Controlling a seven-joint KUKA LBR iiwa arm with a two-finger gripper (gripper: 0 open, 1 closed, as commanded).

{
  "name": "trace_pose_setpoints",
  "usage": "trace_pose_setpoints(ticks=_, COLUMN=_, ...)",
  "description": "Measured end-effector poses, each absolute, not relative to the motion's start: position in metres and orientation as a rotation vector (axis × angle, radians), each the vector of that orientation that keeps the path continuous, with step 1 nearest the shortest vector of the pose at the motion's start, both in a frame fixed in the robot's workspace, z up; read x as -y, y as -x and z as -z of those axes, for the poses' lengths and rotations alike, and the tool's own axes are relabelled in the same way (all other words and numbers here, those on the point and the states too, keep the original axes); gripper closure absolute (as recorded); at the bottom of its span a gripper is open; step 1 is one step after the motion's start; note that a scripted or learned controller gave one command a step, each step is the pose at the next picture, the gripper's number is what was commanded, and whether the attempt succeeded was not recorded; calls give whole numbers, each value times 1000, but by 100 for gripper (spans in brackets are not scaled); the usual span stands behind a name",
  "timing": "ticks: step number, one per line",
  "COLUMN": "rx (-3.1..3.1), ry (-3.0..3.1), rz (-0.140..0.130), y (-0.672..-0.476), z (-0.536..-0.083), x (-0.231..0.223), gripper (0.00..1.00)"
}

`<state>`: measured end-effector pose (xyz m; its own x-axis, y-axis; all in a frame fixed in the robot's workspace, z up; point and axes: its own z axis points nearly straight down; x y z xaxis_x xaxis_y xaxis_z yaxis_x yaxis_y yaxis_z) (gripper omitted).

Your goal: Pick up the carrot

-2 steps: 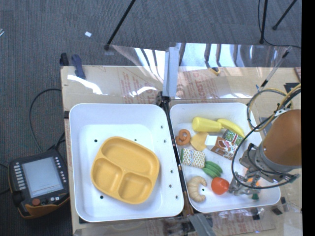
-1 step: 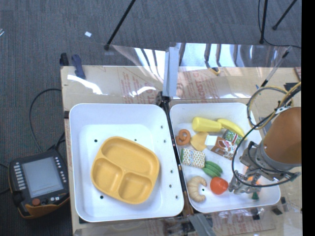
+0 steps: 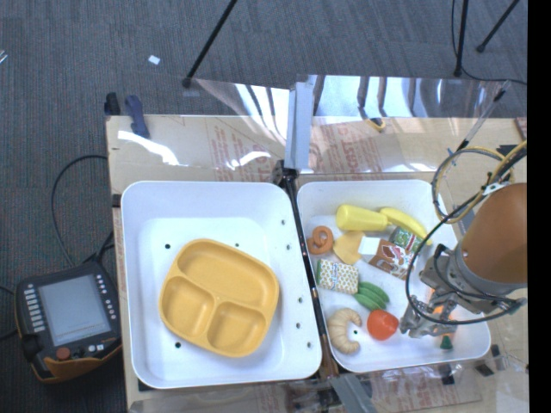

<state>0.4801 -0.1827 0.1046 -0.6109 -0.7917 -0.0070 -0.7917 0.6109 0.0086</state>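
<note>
My arm enters from the right, its orange band sitting over the near right corner of the right bin. My claw hangs low over that same corner, just right of the tomato. The fingers are small and dark here, and I cannot tell whether they stand apart or together.

The carrot: a patch of orange shows at my fingertips, with a bit of green just below it near the bin's front wall. I take this to be the carrot and its leafy top, though the claw covers most of it and I cannot say whether it is between the fingers or merely beneath them.

Remaining contents of the right bin, all toy food. At the back lie a yellow corn cob and a banana, end to end. Left of them, by the dividing wall, a small doughnut. A cheese wedge lies at the middle, touching a printed snack packet to its right. A patterned green and white packet lies below the doughnut, a green pea pod beside it. A croissant lies at the front left, just beside the tomato.

The left bin holds a yellow three-compartment plate, set at a tilt to the bin's walls.

On the floor to the left lies a teach pendant, its cable running up towards the bench.
</note>
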Motion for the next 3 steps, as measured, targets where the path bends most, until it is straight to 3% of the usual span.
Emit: trace_pose_setpoints(ticks=3, rx=-2786, ry=1441, rz=-8, y=-490, z=-121, x=178, gripper=100)
